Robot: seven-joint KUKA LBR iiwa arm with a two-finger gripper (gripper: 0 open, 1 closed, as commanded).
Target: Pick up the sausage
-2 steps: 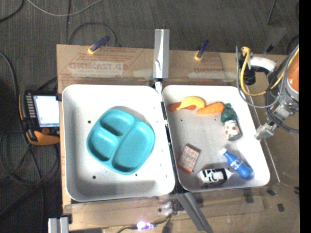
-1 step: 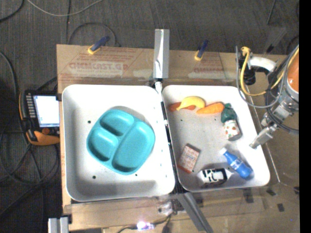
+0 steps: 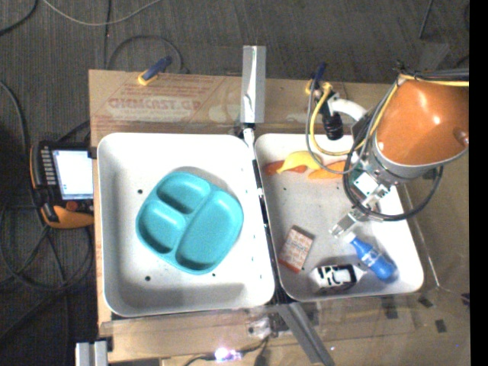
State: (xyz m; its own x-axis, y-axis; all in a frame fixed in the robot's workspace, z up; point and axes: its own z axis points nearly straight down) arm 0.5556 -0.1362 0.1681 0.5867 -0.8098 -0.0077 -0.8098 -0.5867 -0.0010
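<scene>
The arm reached in from the right over the right-hand bin [image 3: 284, 204], and its gripper [image 3: 352, 221] hung low above the bin floor, just beside the top of a blue bottle [image 3: 374, 258]. Nothing lay between its fingers, and whether they stood apart or together could not be told at this size. The sausage was hard to make out: the likeliest candidate was the reddish-orange piece [image 3: 324, 171] lying against the far wall of that bin, next to a yellow-orange piece [image 3: 292, 163], well apart from the gripper. A small packet [image 3: 296, 248] and a black-and-white object [image 3: 334, 276] lay near the front. The left bin [image 3: 122, 280] held a teal divided plate [image 3: 191, 219]. The pick looked not yet begun; reaching, closing and lifting all remained.
</scene>
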